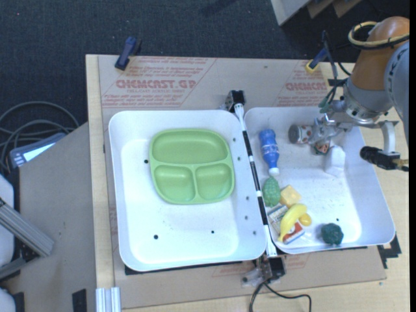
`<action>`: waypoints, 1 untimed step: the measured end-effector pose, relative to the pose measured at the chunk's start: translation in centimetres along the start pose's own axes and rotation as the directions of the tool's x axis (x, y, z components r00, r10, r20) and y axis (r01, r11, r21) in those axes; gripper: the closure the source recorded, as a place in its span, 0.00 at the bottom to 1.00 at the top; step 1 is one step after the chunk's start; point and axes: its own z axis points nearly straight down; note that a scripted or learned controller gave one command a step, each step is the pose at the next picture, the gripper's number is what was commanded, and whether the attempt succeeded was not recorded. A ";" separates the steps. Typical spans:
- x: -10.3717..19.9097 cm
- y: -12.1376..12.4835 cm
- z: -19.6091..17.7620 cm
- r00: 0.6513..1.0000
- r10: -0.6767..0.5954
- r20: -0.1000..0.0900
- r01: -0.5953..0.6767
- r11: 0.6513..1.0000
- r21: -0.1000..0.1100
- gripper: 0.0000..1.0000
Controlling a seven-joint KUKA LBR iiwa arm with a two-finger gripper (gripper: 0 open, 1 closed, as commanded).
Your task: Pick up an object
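My gripper (320, 139) hangs low over the far part of the right bin (364, 194), below the grey wrist and its orange band. A small grey cylinder (297, 133) lies just left of it. A small brownish thing (322, 149) sits right under the gripper tip; I cannot tell whether it is gripped. A white piece (335, 159) lies just to the gripper's lower right. Further left a blue bottle (268, 149) lies lengthwise. Near the bin's front are a green lumpy item (270, 192), a yellow block (290, 195), a banana (294, 214) and a dark green broccoli-like piece (332, 233).
The left bin (130, 226) holds a green divided plate (192, 165). A black divider rail (250, 168) runs between the bins. Blue clamps (127, 52) (316, 62) sit on the board's far edge. Cables lie off the bench at left.
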 end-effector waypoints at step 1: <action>1.3 -2.4 -8.8 1.000 0.020 0.019 -0.018 0.998 -0.065 1.00</action>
